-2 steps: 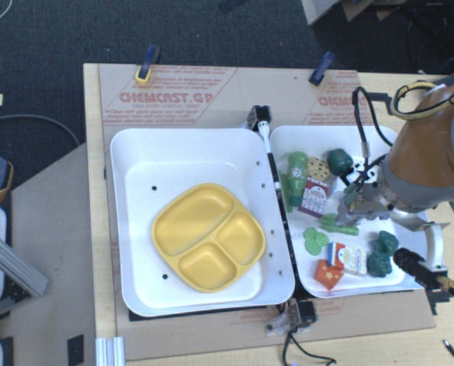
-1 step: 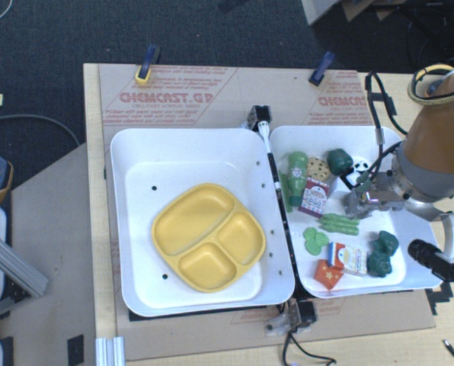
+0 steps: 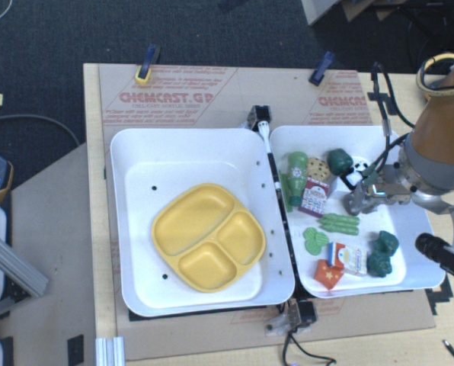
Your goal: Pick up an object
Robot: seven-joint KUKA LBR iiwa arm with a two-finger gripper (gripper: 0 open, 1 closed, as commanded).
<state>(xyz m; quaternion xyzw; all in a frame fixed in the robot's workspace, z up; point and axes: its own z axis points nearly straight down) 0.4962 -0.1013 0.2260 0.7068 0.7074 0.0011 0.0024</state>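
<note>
Left bin (image 3: 128, 204): a yellow divided plate (image 3: 209, 237) lies alone. Right bin (image 3: 410, 277): small toys lie scattered, among them a green bottle (image 3: 295, 175), a red-and-white carton (image 3: 314, 199), a green bean pod (image 3: 339, 223) and dark green pieces (image 3: 381, 252). The gripper (image 3: 358, 202) hangs low just above the pod; whether its fingers are spread or pressed together cannot be told. Nothing appears lifted, so the pick seemingly remains to be done.
</note>
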